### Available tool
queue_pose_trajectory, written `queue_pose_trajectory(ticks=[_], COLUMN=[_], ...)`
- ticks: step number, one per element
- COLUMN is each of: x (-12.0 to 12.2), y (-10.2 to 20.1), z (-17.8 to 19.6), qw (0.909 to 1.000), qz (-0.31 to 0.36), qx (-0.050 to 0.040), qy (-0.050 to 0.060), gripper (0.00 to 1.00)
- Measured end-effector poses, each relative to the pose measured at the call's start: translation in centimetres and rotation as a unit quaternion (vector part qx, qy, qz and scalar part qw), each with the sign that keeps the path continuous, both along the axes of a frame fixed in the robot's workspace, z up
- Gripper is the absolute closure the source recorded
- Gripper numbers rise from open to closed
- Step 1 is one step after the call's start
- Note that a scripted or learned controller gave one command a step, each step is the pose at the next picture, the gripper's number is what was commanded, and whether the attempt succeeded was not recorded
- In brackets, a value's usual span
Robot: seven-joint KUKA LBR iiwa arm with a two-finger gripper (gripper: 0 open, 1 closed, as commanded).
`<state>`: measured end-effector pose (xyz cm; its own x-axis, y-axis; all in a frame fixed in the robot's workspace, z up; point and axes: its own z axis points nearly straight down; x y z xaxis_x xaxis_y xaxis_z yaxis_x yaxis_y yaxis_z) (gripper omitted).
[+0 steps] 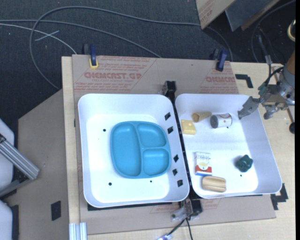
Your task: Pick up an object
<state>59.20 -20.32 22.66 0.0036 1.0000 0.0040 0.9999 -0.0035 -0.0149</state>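
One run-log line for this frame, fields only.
hand: over right bin's upper right edge, holding nothing | right bin: six small items | left bin: blue divided plate

A single fixed camera looks down at a slant from well above the pale wooden tabletop (140,65), far enough to take in both shallow white plastic bins (89,140) side by side and dark floor beyond.

You see a dark carpet floor (140,28) with thin cables (51,28) on it. A cardboard box (211,9), maybe, sits up top. The wooden bench (47,136) is pale.
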Motion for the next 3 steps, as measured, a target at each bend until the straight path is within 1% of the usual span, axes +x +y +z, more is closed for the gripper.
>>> queue_pose_trajectory(ticks=[1,2,3], x=[0.3,0.5,0.5], y=[0.1,-0.3,0.0], z=[0.9,-3.4,-9.6], qw=[1.0,1.0,1.0], qz=[0.002,0.002,0.002], qx=[-0.0016,-0.0012,-0.001], qy=[-0.007,-0.005,-0.005], gripper=[0.0,0.0,0.0])
